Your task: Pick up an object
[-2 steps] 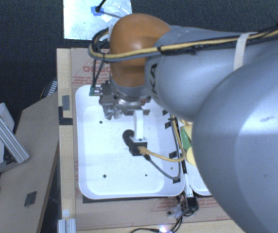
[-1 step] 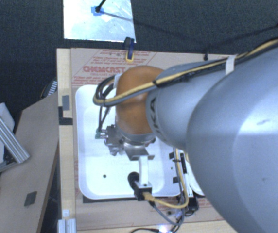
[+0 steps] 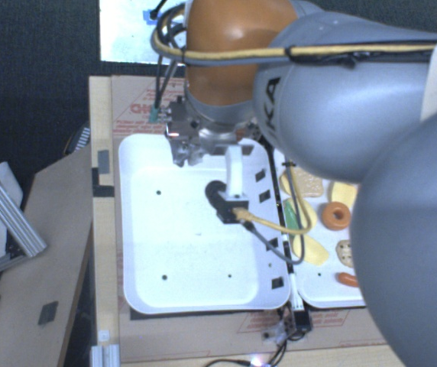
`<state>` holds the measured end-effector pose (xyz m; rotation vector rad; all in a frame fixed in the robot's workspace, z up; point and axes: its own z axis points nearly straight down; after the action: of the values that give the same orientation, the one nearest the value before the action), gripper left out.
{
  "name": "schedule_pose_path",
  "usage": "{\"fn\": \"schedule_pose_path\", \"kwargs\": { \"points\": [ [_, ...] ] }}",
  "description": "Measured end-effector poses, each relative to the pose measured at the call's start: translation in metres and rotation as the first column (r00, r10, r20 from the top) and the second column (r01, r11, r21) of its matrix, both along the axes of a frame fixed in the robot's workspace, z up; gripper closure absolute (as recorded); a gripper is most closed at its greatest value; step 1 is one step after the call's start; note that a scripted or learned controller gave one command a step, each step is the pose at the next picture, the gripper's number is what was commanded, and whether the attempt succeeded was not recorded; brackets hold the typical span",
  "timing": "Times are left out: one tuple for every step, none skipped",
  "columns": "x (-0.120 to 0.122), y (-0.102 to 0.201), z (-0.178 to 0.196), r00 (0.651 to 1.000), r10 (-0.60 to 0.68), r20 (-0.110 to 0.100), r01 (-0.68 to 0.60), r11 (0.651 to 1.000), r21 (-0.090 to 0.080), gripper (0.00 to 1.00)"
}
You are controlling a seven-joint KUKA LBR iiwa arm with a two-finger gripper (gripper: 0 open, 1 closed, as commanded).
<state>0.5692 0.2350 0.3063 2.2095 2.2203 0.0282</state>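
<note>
Toy food crowds the stocked bin [image 3: 322, 290] while a KUKA arm's gripper [image 3: 186, 145] hangs over the neighbouring bin [image 3: 127, 228]. Nearest the camera, and well to the view's right of the gripper, a small red-orange sausage [image 3: 347, 279] lies with its long axis across the view. Just beyond it sit a round biscuit [image 3: 345, 249] and a pale yellow banana-like piece [image 3: 315, 252]. Farther on come an orange doughnut [image 3: 336, 215], a slim green piece [image 3: 292, 214] running near-to-far beside the wall between the bins, a yellow wedge [image 3: 344, 193] and a tan cracker [image 3: 307, 180], the last being closest to the gripper. The gripper itself sits above the far edge of the neighbouring bin, with no object on the floor beneath it. Whether it is spread or pressed together cannot be told, and nothing is seen in its grasp. Every candidate lies rightward of the gripper and nearer the camera, across the dividing wall, so a pick likely calls for a crossing first. Above looms the grey arm [image 3: 341, 105] with its orange band [image 3: 237, 37].
</note>
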Motion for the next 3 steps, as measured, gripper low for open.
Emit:
{"fn": "schedule_pose_path", "kwargs": {
  "points": [
    [0.08,-0.002,0.028,1.0,-0.002,-0.009,0.002,1.0,-0.005,1.0],
    [0.1,-0.001,-0.014,1.0,-0.002,-0.02,0.002,1.0,-0.007,1.0],
    [0.053,-0.041,-0.077,1.0,-0.007,-0.028,0.006,1.0,-0.009,1.0]
  ]
}}
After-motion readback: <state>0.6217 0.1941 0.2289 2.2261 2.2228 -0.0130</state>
